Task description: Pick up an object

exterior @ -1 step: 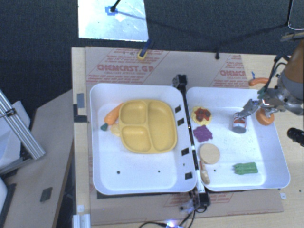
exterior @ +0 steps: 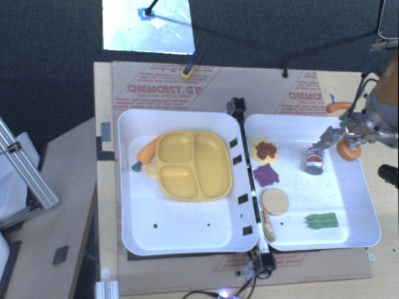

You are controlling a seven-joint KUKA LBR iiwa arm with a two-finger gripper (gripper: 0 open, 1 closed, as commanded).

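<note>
Gripper low over right bin, just above a small red-and-silver can; cannot tell whether its fingers are apart or together. Yellow tray and carrot lie in left bin.

Two shallow white bins are seen side by side on a pale wooden bench: the left bin and the right bin, touching along their inner walls. Small black clips are spaced along that shared edge. A brown cardboard sheet with red printed lettering is laid under both bins. A shiny square metal sheet lies beyond the bench on dark carpet. An aluminium rail is seen at the left edge.
</note>
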